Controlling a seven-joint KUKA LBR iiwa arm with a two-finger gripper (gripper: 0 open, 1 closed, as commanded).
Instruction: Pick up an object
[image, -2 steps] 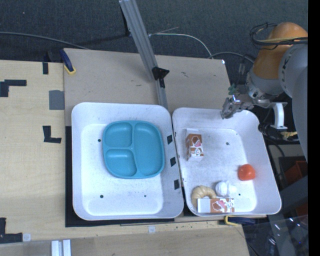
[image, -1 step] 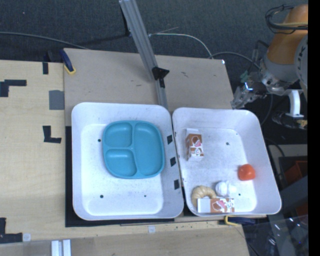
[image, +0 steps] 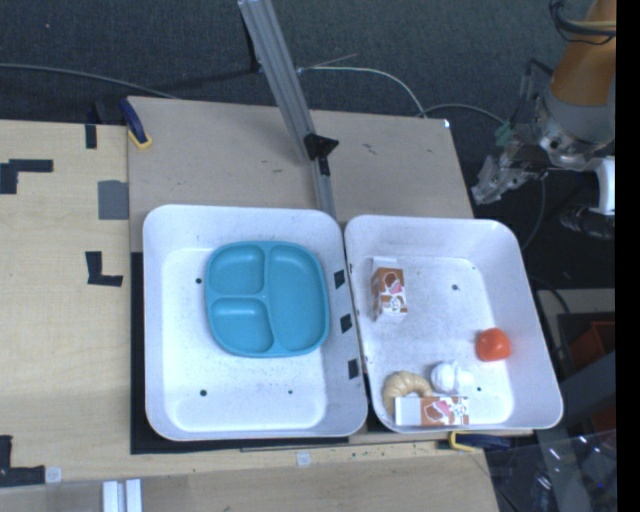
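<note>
**Arm parked off the bench, pickings gathered near right**

The gripper is held high beyond the right bin's far right corner; its state cannot be told. Candidates are clustered near: a red ball, a croissant, a white lump, a flat carton. Another carton is left apart, unobstructed. A blue divided plate is seated in the left bin.
</note>
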